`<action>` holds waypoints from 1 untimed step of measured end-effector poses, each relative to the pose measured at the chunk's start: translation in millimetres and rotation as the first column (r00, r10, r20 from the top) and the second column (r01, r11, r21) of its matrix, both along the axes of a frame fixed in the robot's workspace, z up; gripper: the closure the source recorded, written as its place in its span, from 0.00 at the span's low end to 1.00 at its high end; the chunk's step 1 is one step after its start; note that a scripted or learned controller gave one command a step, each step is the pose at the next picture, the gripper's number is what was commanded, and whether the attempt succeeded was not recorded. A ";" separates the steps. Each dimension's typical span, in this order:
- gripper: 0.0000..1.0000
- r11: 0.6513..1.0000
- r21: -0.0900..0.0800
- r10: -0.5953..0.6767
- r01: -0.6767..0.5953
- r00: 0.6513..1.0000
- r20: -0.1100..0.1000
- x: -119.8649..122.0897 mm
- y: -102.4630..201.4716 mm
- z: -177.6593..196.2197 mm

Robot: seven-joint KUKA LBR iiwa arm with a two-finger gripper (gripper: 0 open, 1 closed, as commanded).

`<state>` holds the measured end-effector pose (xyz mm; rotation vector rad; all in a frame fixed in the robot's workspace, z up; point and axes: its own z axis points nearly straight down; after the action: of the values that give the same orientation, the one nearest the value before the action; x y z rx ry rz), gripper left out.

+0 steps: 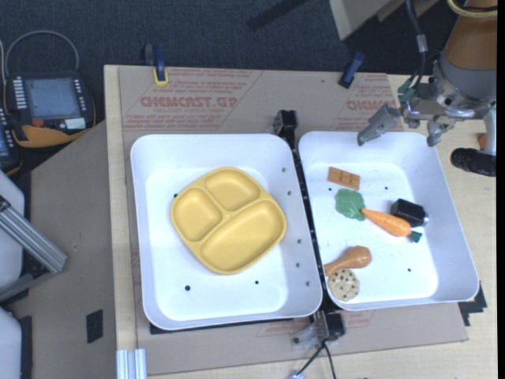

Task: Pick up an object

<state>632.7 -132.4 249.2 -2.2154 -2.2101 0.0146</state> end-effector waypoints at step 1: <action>0.00 1.000 -0.002 0.003 -0.003 1.000 0.014 2.2 0.4 8.9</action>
<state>634.9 -132.0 258.1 -2.2207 -2.2214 0.0009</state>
